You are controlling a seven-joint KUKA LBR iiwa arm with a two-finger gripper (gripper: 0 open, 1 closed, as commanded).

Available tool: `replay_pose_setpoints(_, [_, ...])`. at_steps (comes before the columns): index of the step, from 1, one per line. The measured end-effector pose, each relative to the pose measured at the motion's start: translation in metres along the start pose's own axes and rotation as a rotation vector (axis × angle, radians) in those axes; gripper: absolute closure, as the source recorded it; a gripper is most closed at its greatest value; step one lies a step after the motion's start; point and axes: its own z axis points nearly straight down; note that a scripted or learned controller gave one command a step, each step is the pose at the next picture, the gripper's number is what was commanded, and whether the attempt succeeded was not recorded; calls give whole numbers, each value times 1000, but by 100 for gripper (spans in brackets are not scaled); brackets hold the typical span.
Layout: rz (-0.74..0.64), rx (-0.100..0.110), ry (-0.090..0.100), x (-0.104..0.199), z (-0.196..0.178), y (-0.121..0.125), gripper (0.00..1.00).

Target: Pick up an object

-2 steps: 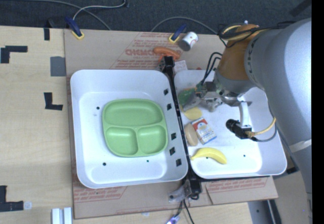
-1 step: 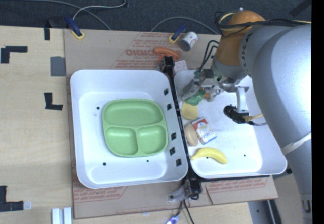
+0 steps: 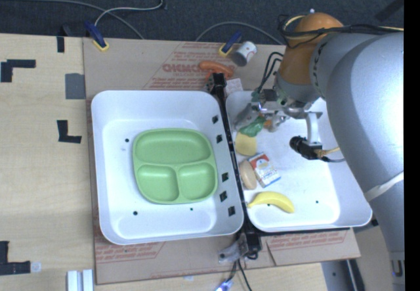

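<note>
My gripper [image 3: 261,114] hangs low over the back left part of the right bin [image 3: 328,207], under the arm's orange band. Just below and left of it lies a small green object [image 3: 251,129], partly covered by the gripper. A pale yellow round fruit [image 3: 245,144] sits in front of that, against the bin's left wall. Further forward are a tan oval piece [image 3: 247,175], a small white and red carton [image 3: 264,169] and a yellow banana [image 3: 272,201].
The left bin [image 3: 115,217] holds a green divided plate [image 3: 175,165]. A black divider with clips runs between the bins. An orange object [image 3: 216,67] and a small grey cylinder [image 3: 243,53] lie on the cardboard behind the bins. The arm's bulk covers the right side.
</note>
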Motion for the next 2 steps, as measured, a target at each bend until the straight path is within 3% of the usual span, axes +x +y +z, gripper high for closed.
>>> replay_pose_setpoints(1, [-2, 6, -4, -2, -9, -1, 100])
replay_pose_setpoints(2, [-2, 4, -5, -2, -10, -1, 0])
